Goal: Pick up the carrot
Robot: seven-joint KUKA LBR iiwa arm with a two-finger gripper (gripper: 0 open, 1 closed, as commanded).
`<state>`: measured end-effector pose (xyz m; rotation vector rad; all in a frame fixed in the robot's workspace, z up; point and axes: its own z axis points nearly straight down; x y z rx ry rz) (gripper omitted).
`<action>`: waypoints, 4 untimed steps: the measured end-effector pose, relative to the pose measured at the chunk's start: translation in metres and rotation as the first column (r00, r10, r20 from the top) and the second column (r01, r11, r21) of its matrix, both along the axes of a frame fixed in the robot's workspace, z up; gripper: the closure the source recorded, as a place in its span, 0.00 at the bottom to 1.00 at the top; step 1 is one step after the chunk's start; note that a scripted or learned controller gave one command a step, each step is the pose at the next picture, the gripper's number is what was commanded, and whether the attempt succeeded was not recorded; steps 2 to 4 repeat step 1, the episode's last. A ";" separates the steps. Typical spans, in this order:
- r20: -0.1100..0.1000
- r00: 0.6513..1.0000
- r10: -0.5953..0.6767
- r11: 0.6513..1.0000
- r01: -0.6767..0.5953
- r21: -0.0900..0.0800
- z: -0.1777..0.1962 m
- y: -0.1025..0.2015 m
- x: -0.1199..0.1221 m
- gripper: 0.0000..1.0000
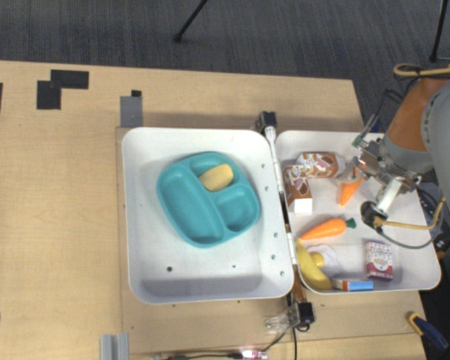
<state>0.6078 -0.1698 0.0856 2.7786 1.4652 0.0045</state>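
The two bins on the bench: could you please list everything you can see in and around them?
Left bin: one, white, left half of the bench.
Divided plate: one, teal, in the left bin.
Yellow food piece: one, in the plate's upper compartment.
Right bin: one, white, beside the left bin.
Large carrot: one, orange with green top, middle of the right bin.
Small carrot: one, orange, upper right bin, under the gripper.
Brown packet: one, upper left of the right bin.
Banana: one, yellow, lower left corner of the right bin.
Small box: one, red and white, lower right.
Gripper: one, grey, over the small carrot.
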 end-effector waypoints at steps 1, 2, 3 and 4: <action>0.002 1.000 0.010 1.000 -0.010 -0.001 0.012 0.002 0.002 1.00; 0.002 1.000 0.010 1.000 -0.010 -0.001 0.012 0.002 0.002 1.00; 0.002 1.000 0.010 1.000 -0.010 -0.001 0.012 0.002 0.002 1.00; 0.002 1.000 0.010 1.000 -0.010 -0.001 0.012 0.002 0.002 1.00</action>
